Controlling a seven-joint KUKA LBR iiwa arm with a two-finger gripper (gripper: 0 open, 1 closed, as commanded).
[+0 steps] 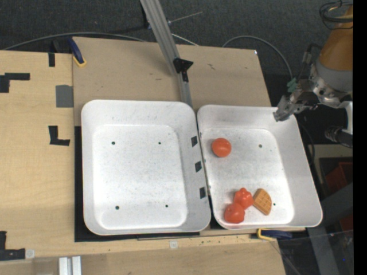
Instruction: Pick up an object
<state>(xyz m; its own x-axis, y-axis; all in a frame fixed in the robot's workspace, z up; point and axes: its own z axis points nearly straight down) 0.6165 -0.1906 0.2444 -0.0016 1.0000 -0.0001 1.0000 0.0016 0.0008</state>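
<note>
The right bin (287,153) holds 3 small items: a round orange-red tomato (221,147) near its left edge, well apart from the others. A red pepper-like piece (238,205) and a tan waffle-textured biscuit (262,201) lie just beside each other near the front edge.

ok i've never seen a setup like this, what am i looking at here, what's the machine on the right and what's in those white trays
One camera looks down at a slant on a wooden bench. The grey robot arm with an orange band reaches in from the right; its small two-finger gripper hovers over the upper right rim of the right shallow white bin, holding nothing that can be seen. That bin contains a round orange-red ball near its upper left, and near its front edge a red lumpy toy, a red round piece just below it, and a tan waffle-like biscuit. The left shallow white bin sits beside it.
</note>
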